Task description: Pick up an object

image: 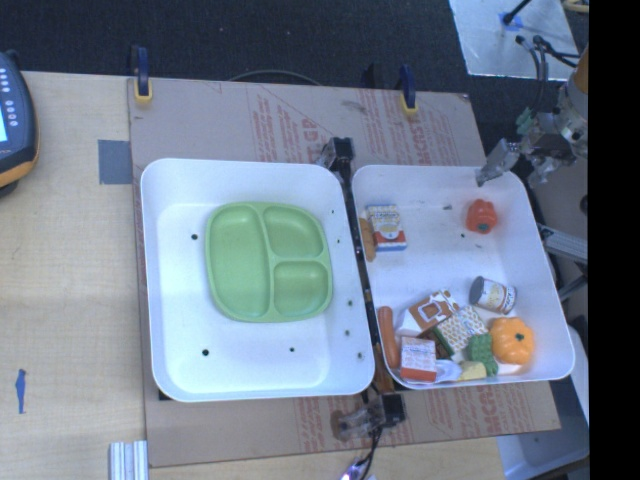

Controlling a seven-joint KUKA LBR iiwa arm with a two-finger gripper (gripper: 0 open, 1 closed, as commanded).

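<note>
The red pepper (481, 216) lies untouched at two o'clock in the right bin (440, 183), other toys heaped at five o'clock, while my claw (497, 163) hovers by the rim holding nothing, its spread unclear, so the whole pick remains.

Pale green divided plate (268, 261), white bins (165, 298), orange pumpkin (511, 340), red-orange pepper (481, 216)
</note>
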